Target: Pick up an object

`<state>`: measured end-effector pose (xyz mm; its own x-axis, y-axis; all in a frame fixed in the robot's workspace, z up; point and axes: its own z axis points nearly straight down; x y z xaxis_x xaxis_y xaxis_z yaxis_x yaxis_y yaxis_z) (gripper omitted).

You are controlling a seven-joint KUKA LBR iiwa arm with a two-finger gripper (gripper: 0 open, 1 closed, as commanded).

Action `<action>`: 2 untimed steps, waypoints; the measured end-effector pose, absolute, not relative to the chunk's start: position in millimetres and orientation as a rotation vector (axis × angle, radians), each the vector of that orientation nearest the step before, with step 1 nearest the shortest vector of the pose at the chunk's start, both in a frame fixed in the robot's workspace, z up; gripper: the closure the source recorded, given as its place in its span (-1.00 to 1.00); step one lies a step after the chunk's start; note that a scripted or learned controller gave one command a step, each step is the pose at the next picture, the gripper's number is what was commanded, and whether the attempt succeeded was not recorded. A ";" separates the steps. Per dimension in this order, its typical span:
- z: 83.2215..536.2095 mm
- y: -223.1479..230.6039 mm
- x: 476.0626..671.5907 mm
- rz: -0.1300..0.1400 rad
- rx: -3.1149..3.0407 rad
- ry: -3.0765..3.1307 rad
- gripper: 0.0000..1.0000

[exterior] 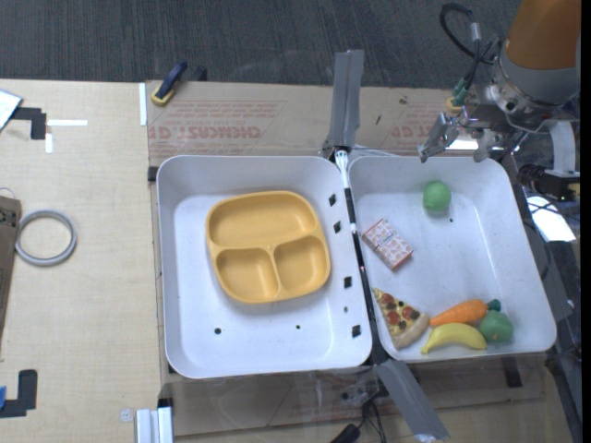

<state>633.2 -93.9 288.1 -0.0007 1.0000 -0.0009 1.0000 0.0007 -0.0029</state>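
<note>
The right bin [517,247] holds a green ball [437,196] near its back, a small pink patterned box [387,244] at its left, and a pizza slice [401,316], a carrot [459,312], a banana [454,338] and a green pepper [496,327] along its front. My gripper [455,146] hangs over the right bin's back rim, above and behind the green ball. Its two fingers are spread open and nothing is between them.
A yellow three-compartment plate [268,245] lies in the left bin [185,275]. A roll of tape [42,237] rests on the bench at the far left. A blue and yellow tool [169,82] lies on the cardboard behind the bins.
</note>
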 end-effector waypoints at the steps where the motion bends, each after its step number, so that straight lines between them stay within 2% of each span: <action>1: 165.2 -111.5 658.3 0.004 -2.053 -2.375 -1.00; 2: 92.2 -147.4 658.9 0.001 -2.019 -2.408 -1.00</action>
<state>658.9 -147.4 92.2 -0.1743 0.9847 -0.0014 0.9847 0.1743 0.0002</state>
